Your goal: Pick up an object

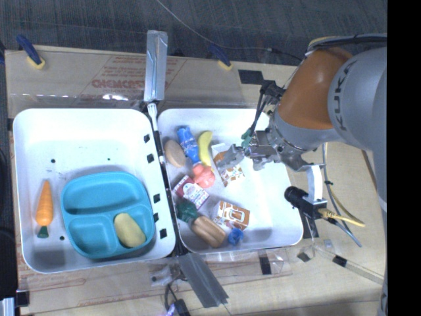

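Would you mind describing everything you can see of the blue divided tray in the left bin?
The blue tray is a light-blue, plastic-looking dish with rounded corners, lying flat in the left bin, toward its near side. Raised ridges split it into three compartments: one long one across the far side and two smaller ones nearer the camera. A yellowish potato-like item rests in the near right compartment. An orange carrot lies just beside the tray's left edge; contact is unclear.

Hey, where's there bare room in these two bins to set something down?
Left bin: bare floor above the blue tray, and a strip between the carrot and the tray. Right bin: open floor right of the cartons, below the gripper. It is crowded beside the divider, from the banana down.
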Robot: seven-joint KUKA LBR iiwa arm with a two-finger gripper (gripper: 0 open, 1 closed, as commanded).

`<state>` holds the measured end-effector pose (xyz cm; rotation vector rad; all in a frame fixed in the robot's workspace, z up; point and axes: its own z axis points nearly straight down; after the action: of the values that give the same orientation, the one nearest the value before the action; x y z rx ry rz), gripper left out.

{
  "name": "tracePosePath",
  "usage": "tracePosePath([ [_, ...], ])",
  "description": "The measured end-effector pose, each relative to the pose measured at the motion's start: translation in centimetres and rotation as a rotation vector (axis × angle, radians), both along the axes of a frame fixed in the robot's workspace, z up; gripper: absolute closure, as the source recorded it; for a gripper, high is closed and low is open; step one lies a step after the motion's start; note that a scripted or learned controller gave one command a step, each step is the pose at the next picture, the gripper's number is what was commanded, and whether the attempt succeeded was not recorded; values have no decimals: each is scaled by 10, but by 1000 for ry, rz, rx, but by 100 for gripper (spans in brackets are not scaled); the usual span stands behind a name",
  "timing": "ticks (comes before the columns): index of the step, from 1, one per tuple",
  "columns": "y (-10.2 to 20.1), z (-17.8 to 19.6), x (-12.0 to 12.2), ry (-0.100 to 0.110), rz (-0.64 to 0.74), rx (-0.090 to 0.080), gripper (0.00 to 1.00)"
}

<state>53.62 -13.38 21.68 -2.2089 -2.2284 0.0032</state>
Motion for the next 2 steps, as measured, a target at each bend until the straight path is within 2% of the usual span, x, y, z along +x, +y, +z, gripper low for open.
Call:
tracePosePath([
  [1,8,-99,43,-30,-106,-5,0],
  [2,7,-108,119,-31,-171,-7,0],
])
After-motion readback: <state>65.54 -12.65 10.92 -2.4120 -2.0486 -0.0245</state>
